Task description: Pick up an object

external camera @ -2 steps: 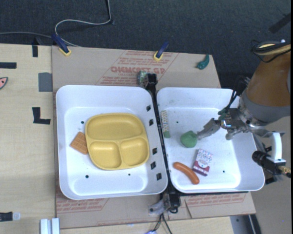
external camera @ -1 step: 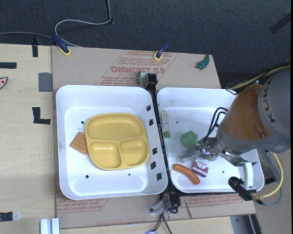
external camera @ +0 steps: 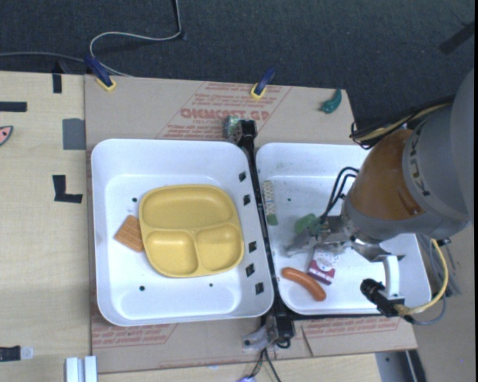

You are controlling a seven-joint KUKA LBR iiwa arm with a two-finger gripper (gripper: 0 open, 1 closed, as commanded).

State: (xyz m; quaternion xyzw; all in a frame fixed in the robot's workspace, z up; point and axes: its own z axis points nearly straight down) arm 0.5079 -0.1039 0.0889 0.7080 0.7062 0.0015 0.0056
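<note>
While my arm leans in from the right of the frame, these are the things as I see them from above.

Hot dog: a small orange-red sausage lies flat on the floor of the right bin, low in the frame, near the bin's front wall, slanting down toward the right.

Packet: a small white and dark red packet lies just up and right of the hot dog, close beside it, partly under my wrist.

Green object: a small green thing sits near the middle of the right bin, above the hot dog and apart from it; its shape is too blurred to tell.

End effector: my end effector is low over the middle of the right bin, just right of the green object and above the packet. Whether its fingers are apart or together, I cannot tell, and nothing shows clearly between them.

Arm: my grey arm with its orange band covers the right half of the right bin.

Right bin: the white bin fills the right centre of the frame.

Left bin: the second white bin touches it on the left.

Yellow tray: a yellow divided plate lies in the middle of the left bin.

Cracker: a tan square sticks out from under the plate's left edge.

Surface: a cardboard sheet lies under both bins.
</note>
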